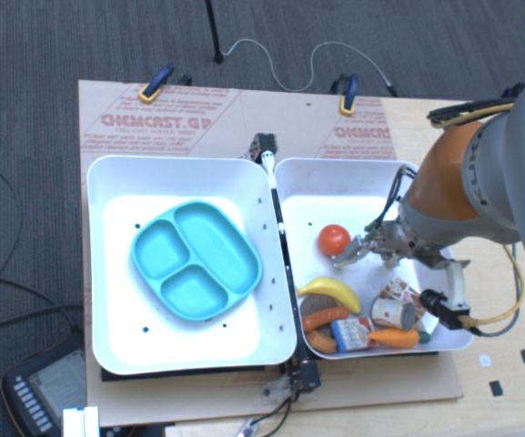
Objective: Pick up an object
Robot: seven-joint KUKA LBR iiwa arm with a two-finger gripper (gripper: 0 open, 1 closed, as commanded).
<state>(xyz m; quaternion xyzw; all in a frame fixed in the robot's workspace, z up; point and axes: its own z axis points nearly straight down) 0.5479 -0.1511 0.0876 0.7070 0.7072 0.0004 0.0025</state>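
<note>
End effector beside tomato, grasping nothing.

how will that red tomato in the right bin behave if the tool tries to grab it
The tomato looks round and smooth, so it will probably roll if nudged. Its glossy skin may slip from the tool. It sits apart from the banana, so nothing would likely stop it.

Toy foods in the right white bin

A round red tomato lies alone near the bin's middle. A curved yellow banana lies below it, beside a brown sausage. An orange carrot and a small colourful box lie at the lower wall.
</note>
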